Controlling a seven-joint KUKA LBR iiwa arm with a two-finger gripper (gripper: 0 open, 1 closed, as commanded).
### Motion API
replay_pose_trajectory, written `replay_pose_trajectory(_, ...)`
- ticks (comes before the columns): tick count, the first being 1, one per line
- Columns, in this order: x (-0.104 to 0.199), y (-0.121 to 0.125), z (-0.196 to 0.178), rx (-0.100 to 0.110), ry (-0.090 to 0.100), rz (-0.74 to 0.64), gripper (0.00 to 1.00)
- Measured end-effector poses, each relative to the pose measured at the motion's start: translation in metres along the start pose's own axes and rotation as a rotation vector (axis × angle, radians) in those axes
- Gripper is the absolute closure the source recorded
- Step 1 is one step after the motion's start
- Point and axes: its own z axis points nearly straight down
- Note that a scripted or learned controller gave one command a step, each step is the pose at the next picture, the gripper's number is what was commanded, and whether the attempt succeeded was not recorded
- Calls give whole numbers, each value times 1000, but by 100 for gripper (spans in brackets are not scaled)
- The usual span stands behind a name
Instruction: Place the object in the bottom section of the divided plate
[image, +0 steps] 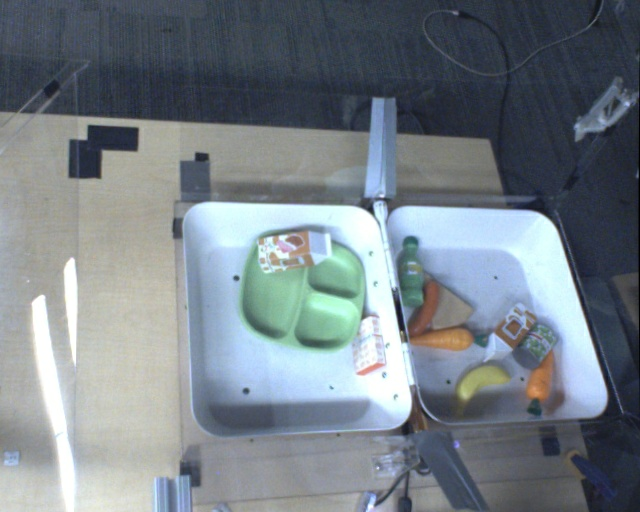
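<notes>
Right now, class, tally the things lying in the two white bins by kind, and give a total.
Cartons: 3
Carrots: 3
Divided plate: 1
Green bottle: 1
Banana: 1
Tan wedge: 1
Total: 10

green divided plate (300, 295) in left bin, small carton (292, 249) on its top edge

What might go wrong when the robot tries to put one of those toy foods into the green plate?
The toys in the right bin are crowded: two carrots touch, so a grab could take the wrong one. On the green plate, a carton already covers one section, and another carton leans at its edge, so a drop might knock them.
</notes>
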Motion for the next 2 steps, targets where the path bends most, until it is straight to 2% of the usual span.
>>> replay_pose_trajectory(1,9,22,25,-3,0,137,0)
replay_pose_trajectory(2,-1,0,-1,1,0,9,0)
